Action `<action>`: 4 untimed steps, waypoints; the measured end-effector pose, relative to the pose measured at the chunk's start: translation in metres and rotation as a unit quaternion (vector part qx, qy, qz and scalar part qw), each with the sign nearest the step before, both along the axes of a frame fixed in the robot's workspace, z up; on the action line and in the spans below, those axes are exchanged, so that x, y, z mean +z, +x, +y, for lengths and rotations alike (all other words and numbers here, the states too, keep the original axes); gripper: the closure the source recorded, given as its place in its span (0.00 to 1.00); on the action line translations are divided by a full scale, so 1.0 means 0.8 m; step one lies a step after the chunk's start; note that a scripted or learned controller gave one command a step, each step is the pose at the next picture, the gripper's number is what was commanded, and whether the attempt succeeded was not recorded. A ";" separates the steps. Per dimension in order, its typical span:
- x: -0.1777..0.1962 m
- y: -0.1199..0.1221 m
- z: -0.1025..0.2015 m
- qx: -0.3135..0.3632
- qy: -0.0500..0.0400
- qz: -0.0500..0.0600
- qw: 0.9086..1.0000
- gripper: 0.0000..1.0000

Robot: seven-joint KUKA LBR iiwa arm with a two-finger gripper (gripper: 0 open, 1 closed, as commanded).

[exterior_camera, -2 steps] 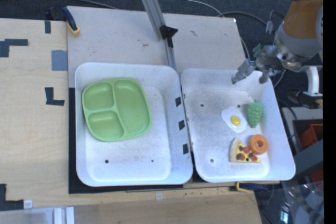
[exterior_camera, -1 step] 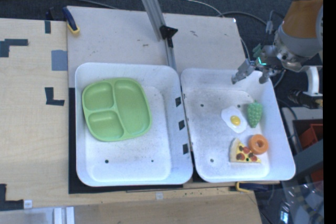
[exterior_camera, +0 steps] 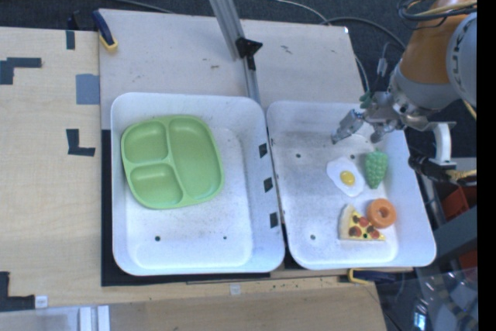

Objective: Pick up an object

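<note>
Judged best to descend straight and slowly over a single item, centring it between the fingers before closing, since the toys lay crowded together in the right bin (exterior_camera: 310,248) and a skewed approach risked nudging a neighbour. Hovered above the upper part of that bin with the gripper (exterior_camera: 358,126), fingers apparently spread and pinching nothing. Lay just below and slightly right: the green grapes (exterior_camera: 376,167), touching or nearly touching the fried egg (exterior_camera: 346,177) on their left. Sat farther toward the near edge: the orange doughnut (exterior_camera: 381,212) against the pizza slice (exterior_camera: 356,226). Rested well apart in the left bin (exterior_camera: 132,244): a green divided plate (exterior_camera: 170,161).
</note>
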State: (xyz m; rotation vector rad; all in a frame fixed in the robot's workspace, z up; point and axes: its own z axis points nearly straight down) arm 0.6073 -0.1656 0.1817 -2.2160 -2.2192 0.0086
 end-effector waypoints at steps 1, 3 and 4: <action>-0.081 -0.002 0.003 0.000 0.000 0.000 1.000 0.00; -0.104 -0.002 0.005 0.001 0.000 -0.003 1.000 1.00; -0.051 -0.004 0.009 0.000 0.000 -0.005 1.000 1.00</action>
